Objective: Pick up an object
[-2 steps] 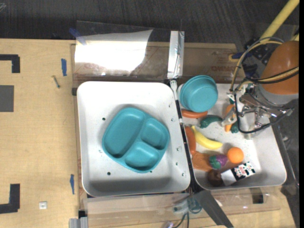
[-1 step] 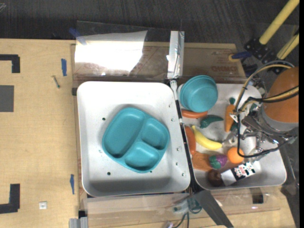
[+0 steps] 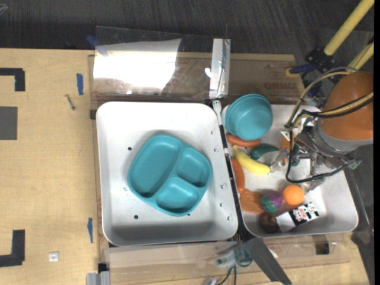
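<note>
Left bin (image 3: 113, 159): teal tray (image 3: 170, 173) at centre. Right bin (image 3: 341, 212): teal bowl (image 3: 249, 116) at 11 o'clock, banana (image 3: 251, 162) below it, orange ball (image 3: 293, 195) toward 5 o'clock. Gripper (image 3: 295, 159) low at 3 o'clock; grip state cannot be told.

The right bin (image 3: 347, 215) is being crowded: a teal bowl (image 3: 249, 116), a banana (image 3: 252, 162), an orange ball (image 3: 293, 195) and a black-and-white box (image 3: 301, 214) are lying close together, with the arm (image 3: 347, 114) and its cables overhanging them. Open floor is being left around the teal divided plate (image 3: 170, 173) in the left bin (image 3: 113, 123).
</note>
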`<state>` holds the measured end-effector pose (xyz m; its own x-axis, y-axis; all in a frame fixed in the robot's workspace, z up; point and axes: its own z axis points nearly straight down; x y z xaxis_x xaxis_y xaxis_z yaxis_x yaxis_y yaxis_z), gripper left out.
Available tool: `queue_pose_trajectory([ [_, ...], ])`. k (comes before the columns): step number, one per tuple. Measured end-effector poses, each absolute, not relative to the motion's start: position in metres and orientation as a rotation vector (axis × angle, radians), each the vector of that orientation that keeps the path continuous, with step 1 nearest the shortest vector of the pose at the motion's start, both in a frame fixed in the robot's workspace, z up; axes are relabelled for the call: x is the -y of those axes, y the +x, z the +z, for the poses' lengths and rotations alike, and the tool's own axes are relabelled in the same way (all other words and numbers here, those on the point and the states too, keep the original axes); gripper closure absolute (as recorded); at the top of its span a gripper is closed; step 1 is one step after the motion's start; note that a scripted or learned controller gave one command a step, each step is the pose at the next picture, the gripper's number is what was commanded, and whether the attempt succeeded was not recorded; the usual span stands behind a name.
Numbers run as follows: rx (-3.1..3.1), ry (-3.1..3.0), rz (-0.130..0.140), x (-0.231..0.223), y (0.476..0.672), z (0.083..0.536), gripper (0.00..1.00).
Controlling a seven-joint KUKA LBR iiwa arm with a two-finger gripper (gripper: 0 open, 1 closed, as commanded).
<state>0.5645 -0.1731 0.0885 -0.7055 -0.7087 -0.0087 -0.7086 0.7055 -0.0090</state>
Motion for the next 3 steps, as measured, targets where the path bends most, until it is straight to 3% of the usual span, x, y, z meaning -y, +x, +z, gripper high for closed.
queue_pose_trajectory([
  [1,-2.745,-1.515,-0.008,0.218,0.507,0.088,0.00],
  [2,-2.791,-1.411,-0.005,0.141,0.552,0.089,0.00],
  [3,-2.795,-1.335,-0.041,0.155,0.496,0.096,0.00],
])
